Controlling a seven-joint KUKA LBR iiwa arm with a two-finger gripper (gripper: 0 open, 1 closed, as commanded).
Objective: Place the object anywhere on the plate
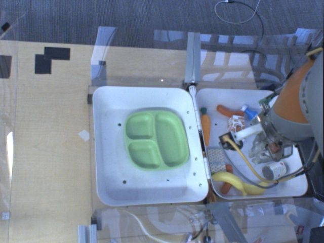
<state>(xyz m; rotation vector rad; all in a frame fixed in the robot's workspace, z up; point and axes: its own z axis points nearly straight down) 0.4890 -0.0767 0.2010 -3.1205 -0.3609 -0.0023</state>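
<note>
The green three-compartment plate (156,139) lies in the left bin (109,135). The gripper (263,150) hangs low over the right bin (298,186), among a banana (235,182), two carrots (205,127) and other clutter; which item is the object cannot be told. Jaw state cannot be told. The bins sit on a pale wooden bench (45,151); dark blue carpet (126,6) lies beyond.

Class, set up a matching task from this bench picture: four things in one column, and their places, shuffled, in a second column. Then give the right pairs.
Things:
1. green plate
2. banana
3. carrot
4. orange band

Places:
A. front edge of the right bin
B. on the arm
C. middle of the left bin
D. along the right bin's left wall

Pairs: 1-C, 2-A, 3-D, 4-B
</note>
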